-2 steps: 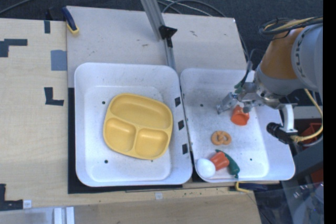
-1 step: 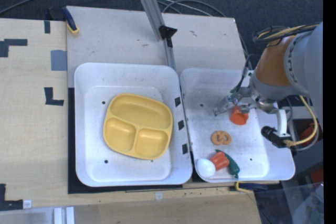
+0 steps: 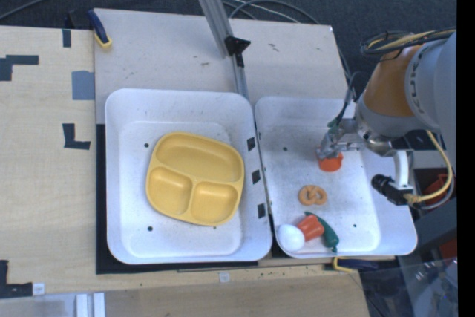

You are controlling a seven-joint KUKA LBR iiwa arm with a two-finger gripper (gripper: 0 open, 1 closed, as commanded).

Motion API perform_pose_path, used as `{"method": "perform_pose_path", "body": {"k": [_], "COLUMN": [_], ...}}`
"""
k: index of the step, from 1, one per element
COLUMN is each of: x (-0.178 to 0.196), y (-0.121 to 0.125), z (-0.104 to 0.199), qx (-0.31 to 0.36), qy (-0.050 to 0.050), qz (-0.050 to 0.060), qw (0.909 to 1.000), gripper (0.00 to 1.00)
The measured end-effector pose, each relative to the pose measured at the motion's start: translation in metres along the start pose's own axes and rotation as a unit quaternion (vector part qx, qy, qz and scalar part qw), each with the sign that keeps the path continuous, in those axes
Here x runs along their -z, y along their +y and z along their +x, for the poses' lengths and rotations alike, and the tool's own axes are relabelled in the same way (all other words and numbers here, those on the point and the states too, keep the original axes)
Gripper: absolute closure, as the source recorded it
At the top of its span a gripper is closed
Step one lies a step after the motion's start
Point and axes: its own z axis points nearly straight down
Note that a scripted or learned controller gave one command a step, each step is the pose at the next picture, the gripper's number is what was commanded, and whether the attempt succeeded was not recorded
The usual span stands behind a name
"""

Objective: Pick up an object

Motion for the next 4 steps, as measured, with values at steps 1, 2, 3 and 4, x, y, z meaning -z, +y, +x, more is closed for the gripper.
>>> {"method": "perform_pose_path", "body": {"k": [1,2,3,4], "x": [0.046,0.109,0.139,0.145], "y": [-0.001,-0.001,0.0,0.009], "z": [0.008,0.005,0.005,0.056], "qx": [0.0,0.0,0.0,0.002], "qy": [0.005,0.004,0.005,0.006], "qz": [0.008,0.007,0.008,0.01], "qw": [1.0,1.0,1.0,0.9999], "gripper": [1.0,1.0,1.0,1.0]}}
